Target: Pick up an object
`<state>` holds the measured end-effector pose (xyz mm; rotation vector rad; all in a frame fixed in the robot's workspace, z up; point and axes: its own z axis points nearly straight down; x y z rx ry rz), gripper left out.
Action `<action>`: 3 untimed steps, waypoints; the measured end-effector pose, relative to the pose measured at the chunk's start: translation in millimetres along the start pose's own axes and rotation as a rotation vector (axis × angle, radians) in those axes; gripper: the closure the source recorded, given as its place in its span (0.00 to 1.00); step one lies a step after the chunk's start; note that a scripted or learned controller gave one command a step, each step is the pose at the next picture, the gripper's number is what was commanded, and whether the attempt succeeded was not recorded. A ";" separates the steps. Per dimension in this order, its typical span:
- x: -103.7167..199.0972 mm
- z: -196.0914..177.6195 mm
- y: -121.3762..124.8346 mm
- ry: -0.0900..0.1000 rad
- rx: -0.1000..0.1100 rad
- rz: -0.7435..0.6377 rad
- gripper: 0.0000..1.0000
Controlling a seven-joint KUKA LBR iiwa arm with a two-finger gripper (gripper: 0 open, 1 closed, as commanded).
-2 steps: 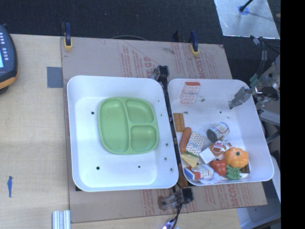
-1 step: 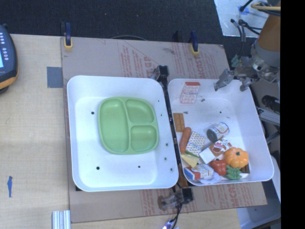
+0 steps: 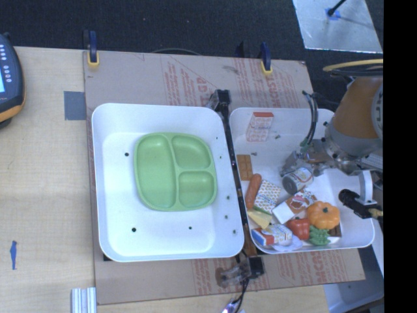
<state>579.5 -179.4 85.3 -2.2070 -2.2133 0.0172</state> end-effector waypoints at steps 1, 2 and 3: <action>37.6 -5.1 -38.5 -0.002 -0.011 -0.001 0.00; 35.0 -18.3 -35.1 -0.005 -0.019 -0.003 1.00; 144.9 -131.5 -18.8 0.000 -0.028 -0.013 1.00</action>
